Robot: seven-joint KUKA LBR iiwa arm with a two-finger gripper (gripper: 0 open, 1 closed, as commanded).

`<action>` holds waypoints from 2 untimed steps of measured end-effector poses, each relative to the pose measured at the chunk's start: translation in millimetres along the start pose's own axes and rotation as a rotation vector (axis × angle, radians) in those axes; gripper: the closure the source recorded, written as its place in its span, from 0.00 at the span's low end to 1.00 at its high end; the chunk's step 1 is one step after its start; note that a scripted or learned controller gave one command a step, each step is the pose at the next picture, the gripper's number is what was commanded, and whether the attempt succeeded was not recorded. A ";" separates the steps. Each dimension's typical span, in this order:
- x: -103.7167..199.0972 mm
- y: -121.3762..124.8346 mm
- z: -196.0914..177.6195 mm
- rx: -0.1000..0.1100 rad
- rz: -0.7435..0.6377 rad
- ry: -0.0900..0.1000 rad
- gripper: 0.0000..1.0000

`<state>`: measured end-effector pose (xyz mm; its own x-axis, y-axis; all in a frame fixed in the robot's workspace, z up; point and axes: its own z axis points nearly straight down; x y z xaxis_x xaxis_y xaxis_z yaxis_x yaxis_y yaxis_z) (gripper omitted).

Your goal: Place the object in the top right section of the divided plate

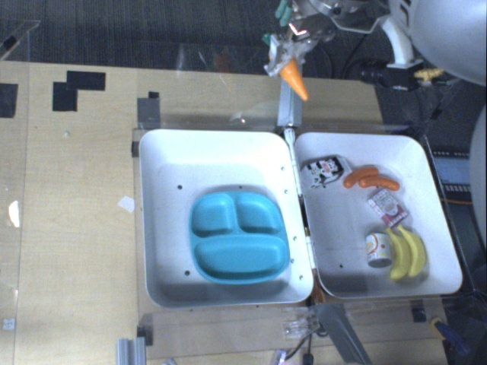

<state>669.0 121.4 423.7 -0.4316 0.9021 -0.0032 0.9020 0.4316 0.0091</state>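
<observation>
Plate: blue divided plate (240, 238) sits low in the left bin (163, 204), one wide section nearest me and two smaller ones behind it.
Right bin: the right bin (426, 204) holds a bunch of bananas (409, 253) at the near side, touching a small white can (377, 249) on their left.
Packets: a pink packet (386, 207) lies just behind the bananas; a black-and-white packet (325, 170) lies near the divider.
Sausage: an orange hot dog (370, 179) lies toward the far wall.
Carrot: an orange carrot (294, 80) hangs point-down beyond the bins' far edge, above the seam between them.
Gripper: the gripper (285, 55) pinches the carrot's top end between its fingers.
Arm: the grey arm (426, 14) comes in from the upper right.
</observation>
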 end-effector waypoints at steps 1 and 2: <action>60.6 28.9 -13.0 0.001 -0.162 0.001 1.00; 74.0 35.2 -14.3 -0.003 -1.029 0.001 1.00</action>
<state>668.7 203.3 438.1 -0.9953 0.0959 -0.0101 0.0958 0.9954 0.0049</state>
